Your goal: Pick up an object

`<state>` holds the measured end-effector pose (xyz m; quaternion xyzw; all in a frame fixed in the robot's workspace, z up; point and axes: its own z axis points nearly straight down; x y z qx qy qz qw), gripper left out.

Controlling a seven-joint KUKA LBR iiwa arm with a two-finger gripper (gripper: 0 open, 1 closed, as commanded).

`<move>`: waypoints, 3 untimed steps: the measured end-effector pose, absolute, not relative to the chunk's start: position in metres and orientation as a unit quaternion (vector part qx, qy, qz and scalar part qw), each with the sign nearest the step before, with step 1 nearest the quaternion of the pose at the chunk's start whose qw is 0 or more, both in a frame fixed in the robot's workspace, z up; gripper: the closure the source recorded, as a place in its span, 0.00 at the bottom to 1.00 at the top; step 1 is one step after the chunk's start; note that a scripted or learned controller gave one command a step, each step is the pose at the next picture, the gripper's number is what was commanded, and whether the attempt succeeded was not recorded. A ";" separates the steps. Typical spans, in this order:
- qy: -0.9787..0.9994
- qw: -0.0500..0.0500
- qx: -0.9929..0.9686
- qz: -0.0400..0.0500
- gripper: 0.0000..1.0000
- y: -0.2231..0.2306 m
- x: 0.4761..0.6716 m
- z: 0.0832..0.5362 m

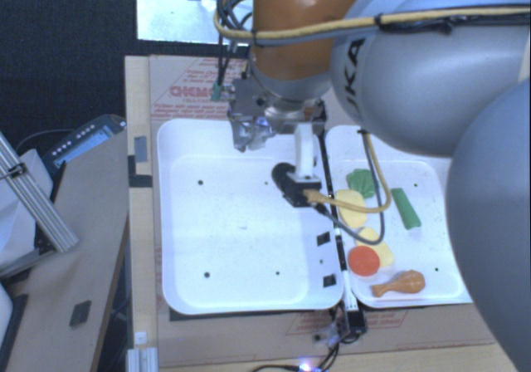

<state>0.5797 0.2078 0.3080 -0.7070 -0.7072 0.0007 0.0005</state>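
Hovering above the far end of the left bin [216, 237], the pincer [246, 136] held nothing that could be seen; whether it stood apart or together could not be told. The step in hand looked like the approach, with no grasp yet made. Well apart, to its right, the right bin [436, 250] held a yellow piece [352, 206], a green leafy piece [361, 179], a red ball [363, 260], a brown drumstick [401, 282] and a green stick [406, 207]. The next move likely called for crossing over and descending on one.

This is a robotics lab: a grey KUKA arm [431, 71] reaches over 2 white bins [241, 229] on a desk [138, 113], beside an aluminium rail [33, 204].
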 end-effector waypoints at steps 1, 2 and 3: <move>-0.709 0.000 -0.706 0.001 1.00 0.235 0.602 0.243; -0.708 -0.004 -0.706 -0.008 1.00 0.230 0.616 0.377; -0.709 -0.004 -0.705 -0.009 1.00 0.234 0.620 0.546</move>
